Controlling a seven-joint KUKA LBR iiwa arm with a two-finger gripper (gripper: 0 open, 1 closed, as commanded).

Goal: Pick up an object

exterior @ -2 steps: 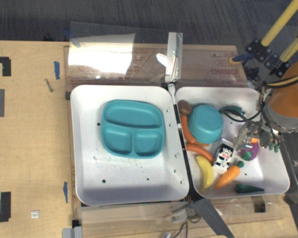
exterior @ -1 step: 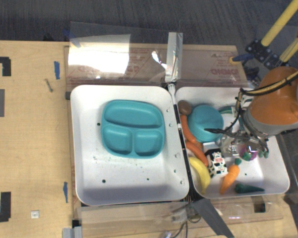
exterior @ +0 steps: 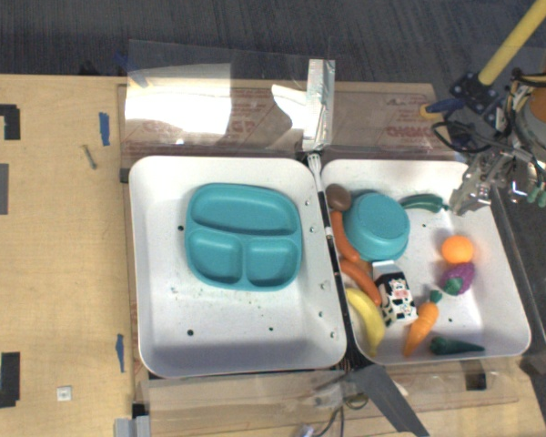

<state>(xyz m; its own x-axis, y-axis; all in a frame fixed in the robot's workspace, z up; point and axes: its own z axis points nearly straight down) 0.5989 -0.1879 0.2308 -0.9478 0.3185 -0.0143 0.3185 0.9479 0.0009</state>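
Objects to pick from are all piled in the right bin [exterior: 514, 330], nothing picked yet as far as I can see. The pincer [exterior: 466, 198] hangs at the upper right corner of that bin, just over its rim, and honestly it's too small and blurry from where I'm looking to tell if it's open or shut. No toy sits between its tips that I can make out.

Closest thing to it is a thin green piece [exterior: 422, 203] lying along the back of the bin, just left of the pincer. Next to that sits an upside-down teal bowl [exterior: 379, 224], with a brown lump [exterior: 338, 197] touching its left side. Below the pincer there's an orange ball [exterior: 457, 248] with a purple toy [exterior: 458, 279] right under it. Further down, a small carrot [exterior: 420, 325] and a dark green veggie [exterior: 455, 344] near the front wall. A black-and-white cow toy [exterior: 397, 299] sits between the carrot and a banana [exterior: 366, 318], and a long orange carrot [exterior: 355, 264] runs along the left wall.

Left bin [exterior: 155, 271] holds a teal divided plate [exterior: 245, 235]. Both bins sit on the worktop [exterior: 45, 244], with clear plastic sheeting [exterior: 227, 107] behind them.
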